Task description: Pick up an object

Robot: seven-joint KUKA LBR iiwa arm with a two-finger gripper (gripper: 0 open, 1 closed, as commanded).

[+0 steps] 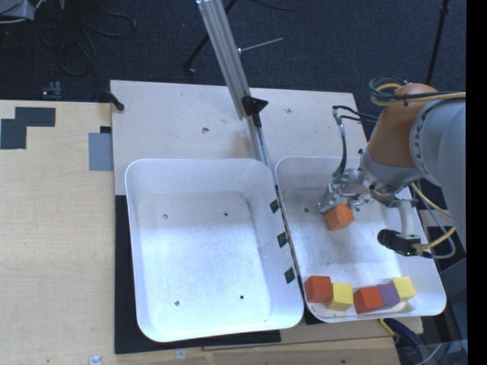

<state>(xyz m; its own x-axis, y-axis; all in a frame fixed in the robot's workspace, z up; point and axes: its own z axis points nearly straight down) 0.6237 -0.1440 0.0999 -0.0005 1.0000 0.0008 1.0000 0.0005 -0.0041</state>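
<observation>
**Orange block at the gripper, above the right bin**

The grey arm (pixel 426 139) with its orange band comes in from the right and bends down over the right bin (pixel 426 304). The left bin (pixel 137 204), wide, shallow and smooth white, lies just beside it. Between them a ribbed metal rail (pixel 228 59) rises at a slant. Under the wrist, the gripper (pixel 340 204) touches a small orange block (pixel 338 217) from above; I cannot tell if it really clamps it. At the near wall of the right bin lie five small matte cubes in a row: red cube (pixel 318 288), yellow cube (pixel 341 296), second red cube (pixel 367 299), purple cube (pixel 389 294), second yellow cube (pixel 404 287), well apart from the gripper.
</observation>
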